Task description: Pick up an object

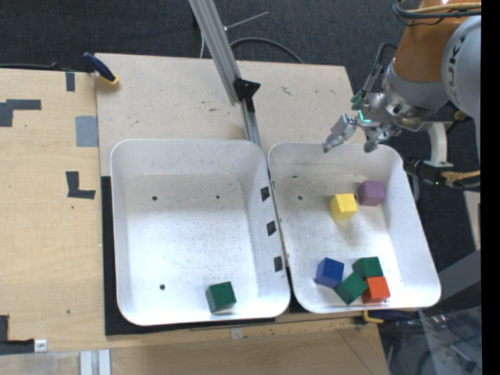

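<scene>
**Inspector:** Position of the arm?

**Assistant:** The grey arm with the orange band [437, 6] enters from the right. Its gripper [356, 137] hangs above the far rim of the right bin [414, 209], near that bin's far edge. The fingers [337, 137] stand apart, with nothing between them.

**Inspector:** Contents of the right bin?

**Assistant:** A yellow cube [343, 206] and a purple cube [372, 192] lie just beside each other in the far half, below the gripper and apart from it. In the near half sit a blue cube [329, 272], two dark green cubes [359, 278] and an orange cube [376, 289], the green and orange ones clustered and touching.

**Inspector:** The left bin?

**Assistant:** The left bin [125, 209] holds one green cube [221, 296] near its front wall.

**Inspector:** Anything else on the desk?

**Assistant:** A metal rail [215, 37] runs at a slant from the top down between the bins. A blue-and-yellow clamp [100, 67] lies at the desk [156, 92] far-left corner.
</scene>
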`<state>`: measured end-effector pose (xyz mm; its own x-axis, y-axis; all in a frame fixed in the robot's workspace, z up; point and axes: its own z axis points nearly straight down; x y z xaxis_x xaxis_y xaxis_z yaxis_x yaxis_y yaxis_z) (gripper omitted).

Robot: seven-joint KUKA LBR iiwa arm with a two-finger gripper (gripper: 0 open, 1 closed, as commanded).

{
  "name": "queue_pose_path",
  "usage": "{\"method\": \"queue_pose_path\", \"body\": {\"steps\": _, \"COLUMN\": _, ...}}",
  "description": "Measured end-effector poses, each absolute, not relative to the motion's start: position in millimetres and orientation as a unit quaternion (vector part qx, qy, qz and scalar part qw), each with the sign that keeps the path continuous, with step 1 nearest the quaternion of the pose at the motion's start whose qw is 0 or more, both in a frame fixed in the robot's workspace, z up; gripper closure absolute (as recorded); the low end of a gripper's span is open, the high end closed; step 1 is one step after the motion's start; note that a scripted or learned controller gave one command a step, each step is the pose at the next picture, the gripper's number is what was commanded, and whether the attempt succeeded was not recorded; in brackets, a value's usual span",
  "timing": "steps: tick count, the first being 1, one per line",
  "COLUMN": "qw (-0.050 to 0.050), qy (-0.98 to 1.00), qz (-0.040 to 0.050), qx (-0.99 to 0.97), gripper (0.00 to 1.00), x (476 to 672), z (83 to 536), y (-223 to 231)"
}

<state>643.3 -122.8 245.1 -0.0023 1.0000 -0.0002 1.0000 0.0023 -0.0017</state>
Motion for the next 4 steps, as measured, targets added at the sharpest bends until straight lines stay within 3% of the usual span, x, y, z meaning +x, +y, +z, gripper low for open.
{"method": "queue_pose_path", "body": {"steps": 3, "qw": 0.002, "qy": -0.708, "qz": 0.0022, "qx": -0.706, "gripper": 0.00, "x": 635.3, "z": 108.0, "y": -110.8}}
{"method": "queue_pose_path", "body": {"steps": 4, "qw": 0.001, "qy": -0.708, "qz": 0.0010, "qx": -0.706, "gripper": 1.00, "x": 636.4, "z": 121.1, "y": -110.4}}
